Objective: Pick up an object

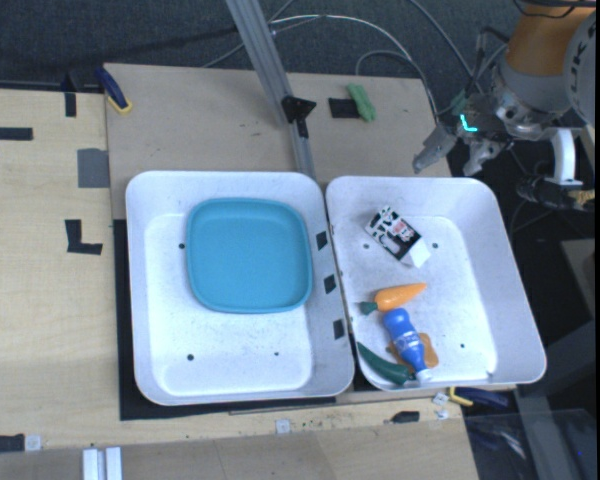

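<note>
Bench [210, 118], tan board, carries two shallow white bins side by side. Left bin [160, 358] holds a square blue plate [248, 254] lying flat, toward its upper half. Right bin [480, 298] holds the small items: a black-and-white patterned box [395, 234] near the upper middle, tilted; below it an orange carrot-shaped toy [400, 294] lying crosswise; just under that a blue bottle [404, 337] pointing toward the near edge, touching or overlapping a dark green piece [378, 367] at the bin's near left corner. Arm [550, 38], grey with orange band, at upper right, outside the bins. Gripper [458, 145] hangs above the bench just past the right bin's far rim, well apart from every item; two fingers [432, 150] appear spread apart with nothing between them. Small green object [361, 103] lies on the bench beyond the bins.
</note>
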`<state>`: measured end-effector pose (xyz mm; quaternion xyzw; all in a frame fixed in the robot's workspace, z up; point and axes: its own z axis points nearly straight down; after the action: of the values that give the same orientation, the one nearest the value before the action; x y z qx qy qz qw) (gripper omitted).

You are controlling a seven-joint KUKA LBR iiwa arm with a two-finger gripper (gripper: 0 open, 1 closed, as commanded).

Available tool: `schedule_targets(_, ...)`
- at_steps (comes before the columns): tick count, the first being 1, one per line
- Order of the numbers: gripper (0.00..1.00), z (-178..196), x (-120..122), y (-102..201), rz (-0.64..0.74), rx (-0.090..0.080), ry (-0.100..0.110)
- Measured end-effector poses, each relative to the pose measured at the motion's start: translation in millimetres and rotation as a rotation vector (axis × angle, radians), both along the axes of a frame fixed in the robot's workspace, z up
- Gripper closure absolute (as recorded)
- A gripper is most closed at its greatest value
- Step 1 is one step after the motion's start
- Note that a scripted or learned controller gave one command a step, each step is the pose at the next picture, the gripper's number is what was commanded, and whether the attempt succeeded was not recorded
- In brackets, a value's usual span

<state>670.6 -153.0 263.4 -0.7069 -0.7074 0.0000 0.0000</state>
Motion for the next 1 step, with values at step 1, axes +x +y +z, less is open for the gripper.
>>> schedule_targets(1, 0.0, -0.1, 0.0, 0.0, 0.0, 0.0, 0.0)
